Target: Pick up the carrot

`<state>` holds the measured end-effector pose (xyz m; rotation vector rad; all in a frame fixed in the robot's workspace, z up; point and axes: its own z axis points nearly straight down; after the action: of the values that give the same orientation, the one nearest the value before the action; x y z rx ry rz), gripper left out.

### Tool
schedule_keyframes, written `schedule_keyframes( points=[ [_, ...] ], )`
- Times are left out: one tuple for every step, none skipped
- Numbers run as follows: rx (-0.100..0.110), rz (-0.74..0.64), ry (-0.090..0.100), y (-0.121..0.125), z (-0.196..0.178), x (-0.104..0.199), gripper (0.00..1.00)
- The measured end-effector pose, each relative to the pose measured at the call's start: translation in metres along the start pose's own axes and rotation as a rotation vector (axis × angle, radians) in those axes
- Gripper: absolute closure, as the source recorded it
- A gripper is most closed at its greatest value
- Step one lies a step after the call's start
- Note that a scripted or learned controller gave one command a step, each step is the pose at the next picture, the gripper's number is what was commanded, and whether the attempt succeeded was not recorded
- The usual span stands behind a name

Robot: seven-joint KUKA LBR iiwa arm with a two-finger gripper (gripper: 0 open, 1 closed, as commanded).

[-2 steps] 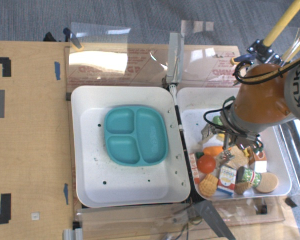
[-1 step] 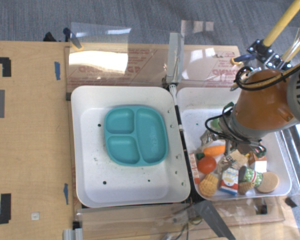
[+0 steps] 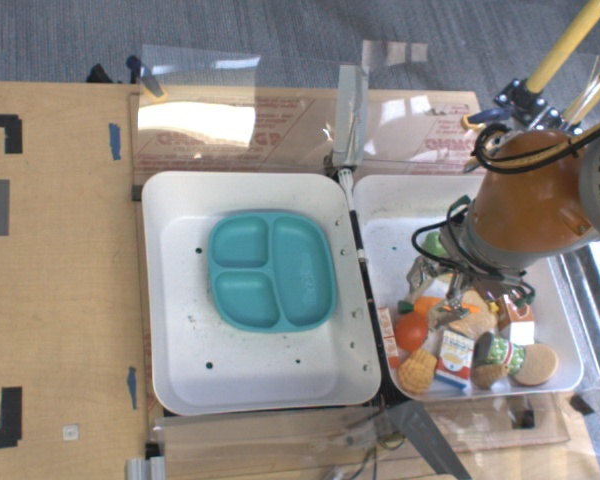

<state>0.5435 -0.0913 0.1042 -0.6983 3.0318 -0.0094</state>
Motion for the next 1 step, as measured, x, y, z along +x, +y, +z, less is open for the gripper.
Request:
schedule_keyframes(
  points=[
    [-0.001, 0.169, 0.014, 0.0040, -0.1641, 0.0327, 1.00]
  ],
)
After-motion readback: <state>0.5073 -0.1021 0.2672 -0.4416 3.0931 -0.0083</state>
